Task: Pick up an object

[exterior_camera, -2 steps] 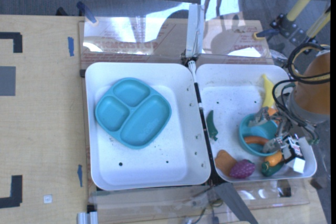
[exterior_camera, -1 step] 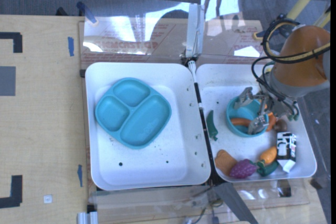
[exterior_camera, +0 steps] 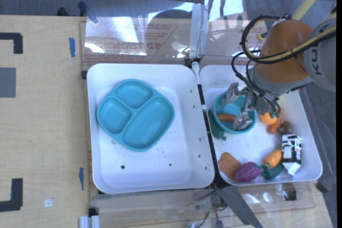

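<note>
Two white bins on bench; gripper (exterior_camera: 239,108) over teal bowl (exterior_camera: 227,116) in right bin (exterior_camera: 307,131), finger state and any grasp indiscernible

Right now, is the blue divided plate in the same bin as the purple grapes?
No, the blue divided plate lies in the left bin, while the purple grapes sit in the right bin.

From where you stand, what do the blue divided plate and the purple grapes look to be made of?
The blue divided plate: probably moulded plastic, judging by its uniform colour and soft sheen. The purple grapes: likely toy plastic or rubber, with a bumpy, dull surface; too small to be sure.
</note>
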You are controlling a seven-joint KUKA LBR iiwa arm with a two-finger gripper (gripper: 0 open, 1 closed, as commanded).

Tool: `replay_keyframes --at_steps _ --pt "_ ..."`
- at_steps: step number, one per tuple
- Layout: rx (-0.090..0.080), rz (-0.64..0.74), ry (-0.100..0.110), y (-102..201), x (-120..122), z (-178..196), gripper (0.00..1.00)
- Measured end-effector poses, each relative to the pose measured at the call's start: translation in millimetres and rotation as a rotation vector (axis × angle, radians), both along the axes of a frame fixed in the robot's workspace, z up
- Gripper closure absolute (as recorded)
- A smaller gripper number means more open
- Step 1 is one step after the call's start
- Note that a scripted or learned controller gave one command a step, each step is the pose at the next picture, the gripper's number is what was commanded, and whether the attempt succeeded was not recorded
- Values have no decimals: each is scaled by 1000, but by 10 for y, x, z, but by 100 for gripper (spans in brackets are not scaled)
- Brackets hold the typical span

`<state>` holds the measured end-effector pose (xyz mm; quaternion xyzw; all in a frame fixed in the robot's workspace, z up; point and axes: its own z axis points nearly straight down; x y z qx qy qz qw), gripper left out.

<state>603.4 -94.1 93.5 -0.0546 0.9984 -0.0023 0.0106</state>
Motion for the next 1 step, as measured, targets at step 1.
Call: replay_keyframes --at_steps 1 --pt "2 -2 6 -223 -447 -3 0"
